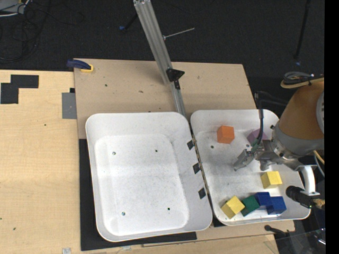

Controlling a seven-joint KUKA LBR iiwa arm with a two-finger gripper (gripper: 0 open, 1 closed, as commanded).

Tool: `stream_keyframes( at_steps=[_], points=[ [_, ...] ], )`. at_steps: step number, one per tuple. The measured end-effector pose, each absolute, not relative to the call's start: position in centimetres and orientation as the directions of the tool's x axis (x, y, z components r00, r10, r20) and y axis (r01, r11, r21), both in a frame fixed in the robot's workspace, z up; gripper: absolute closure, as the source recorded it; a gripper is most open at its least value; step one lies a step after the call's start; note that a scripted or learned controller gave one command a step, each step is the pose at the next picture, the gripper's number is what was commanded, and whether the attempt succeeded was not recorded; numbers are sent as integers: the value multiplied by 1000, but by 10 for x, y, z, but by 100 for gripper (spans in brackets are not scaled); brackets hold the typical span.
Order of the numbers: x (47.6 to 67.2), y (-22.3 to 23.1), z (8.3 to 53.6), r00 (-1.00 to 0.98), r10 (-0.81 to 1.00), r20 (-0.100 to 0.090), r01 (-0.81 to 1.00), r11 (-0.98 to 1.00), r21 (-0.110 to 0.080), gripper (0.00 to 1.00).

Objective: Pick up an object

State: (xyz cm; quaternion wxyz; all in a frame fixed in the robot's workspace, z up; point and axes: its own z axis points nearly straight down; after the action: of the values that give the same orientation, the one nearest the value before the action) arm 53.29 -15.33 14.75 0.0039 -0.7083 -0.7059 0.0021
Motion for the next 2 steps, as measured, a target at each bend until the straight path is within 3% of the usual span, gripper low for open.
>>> stream_keyframes(
  at_steps=[1,2],
  points=[
    [531,-152,93,2,1000,3,1000,-2,-9,0],
    [532,-154,106,11,1000,2,1000,-11,-5,100]
  ],
)
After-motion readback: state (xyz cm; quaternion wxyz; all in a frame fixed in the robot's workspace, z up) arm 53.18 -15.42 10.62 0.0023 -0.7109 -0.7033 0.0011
